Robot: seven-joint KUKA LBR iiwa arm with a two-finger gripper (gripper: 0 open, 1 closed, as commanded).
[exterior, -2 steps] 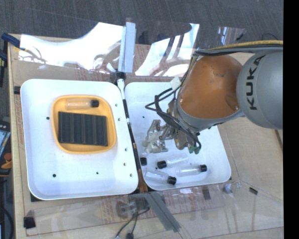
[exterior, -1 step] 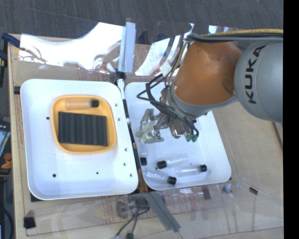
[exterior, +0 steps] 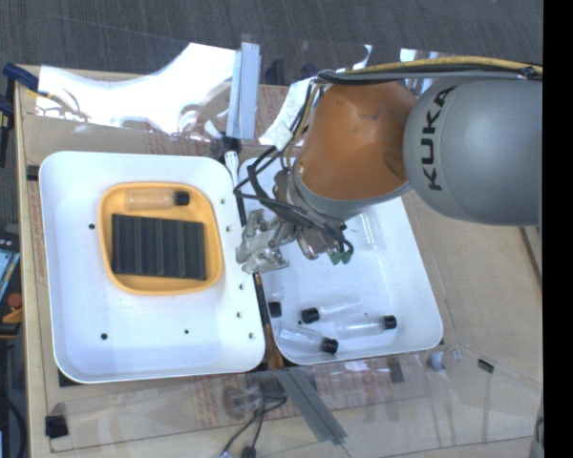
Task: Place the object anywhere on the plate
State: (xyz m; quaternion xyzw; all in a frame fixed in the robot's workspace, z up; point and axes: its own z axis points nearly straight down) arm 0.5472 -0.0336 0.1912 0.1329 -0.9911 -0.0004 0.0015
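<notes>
A yellow plate (exterior: 106, 241) with a black ridged insert (exterior: 162, 244) lies in the left bin (exterior: 72, 322). A clear vial with a black cap (exterior: 159, 198) rests on the plate's far edge. Several more clear, black-capped vials lie at the near end of the right bin (exterior: 415, 284), among them one at the middle (exterior: 327, 311), one to the right (exterior: 368, 324) and one at the front (exterior: 306, 340). My gripper (exterior: 256, 247) hangs low over the wall between the two bins, just right of the plate. Whether it holds a vial is hidden.
The arm's orange band and grey body (exterior: 363, 146) cover the far half of the right bin. Clear plastic sheeting and a grey upright bar (exterior: 244, 89) stand behind the bins. Cables run along the bench's far edge.
</notes>
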